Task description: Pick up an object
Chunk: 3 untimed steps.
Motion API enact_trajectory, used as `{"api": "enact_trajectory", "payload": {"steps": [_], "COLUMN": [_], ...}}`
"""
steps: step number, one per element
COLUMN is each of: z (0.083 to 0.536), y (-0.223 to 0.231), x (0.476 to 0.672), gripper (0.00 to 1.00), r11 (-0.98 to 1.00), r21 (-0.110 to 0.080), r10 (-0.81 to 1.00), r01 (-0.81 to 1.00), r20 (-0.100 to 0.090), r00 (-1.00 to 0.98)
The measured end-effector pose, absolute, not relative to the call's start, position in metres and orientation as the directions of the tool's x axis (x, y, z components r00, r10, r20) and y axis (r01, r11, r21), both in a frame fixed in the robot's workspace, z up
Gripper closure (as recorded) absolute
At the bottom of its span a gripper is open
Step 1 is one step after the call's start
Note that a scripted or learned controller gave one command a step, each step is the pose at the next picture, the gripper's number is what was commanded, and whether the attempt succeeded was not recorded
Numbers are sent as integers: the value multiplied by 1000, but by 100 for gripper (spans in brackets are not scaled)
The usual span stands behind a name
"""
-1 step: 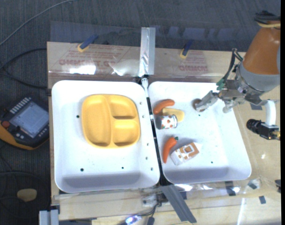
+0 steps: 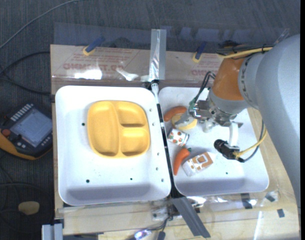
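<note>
The right bin (image 2: 252,176) holds several small toy foods on its left side: a burger-like round piece (image 2: 180,115), a white dotted block (image 2: 177,137), an orange carrot (image 2: 180,159) and a white and orange block (image 2: 199,163). My gripper (image 2: 220,124) hangs low over the middle of this bin, just right of the burger piece and above the white and orange block. The grey wrist with its orange band (image 2: 227,84) covers the back of the bin. Nothing shows between the fingers.
The left bin (image 2: 72,179) holds a yellow divided tray (image 2: 118,128). A metal divider post (image 2: 158,54) stands between the bins at the back. A black connector and yellow cable (image 2: 230,150) trail over the right bin. A pendant (image 2: 24,130) lies off the bench at left.
</note>
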State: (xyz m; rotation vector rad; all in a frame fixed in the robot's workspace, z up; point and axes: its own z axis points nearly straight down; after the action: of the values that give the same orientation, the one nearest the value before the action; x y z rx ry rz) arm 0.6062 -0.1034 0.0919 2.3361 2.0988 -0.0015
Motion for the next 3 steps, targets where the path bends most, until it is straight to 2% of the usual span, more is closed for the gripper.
{"api": "enact_trajectory", "payload": {"steps": [1,2,3], "z": [102,183,238], "y": [-103,-26,-66], "x": [607,664,665], "gripper": [100,100,100], "r11": [-106,-310,-606], "r21": [1,-1,0], "r10": [994,951,795], "r01": [994,951,795], "r20": [1,-5,-6], "r00": [106,310,606]}}
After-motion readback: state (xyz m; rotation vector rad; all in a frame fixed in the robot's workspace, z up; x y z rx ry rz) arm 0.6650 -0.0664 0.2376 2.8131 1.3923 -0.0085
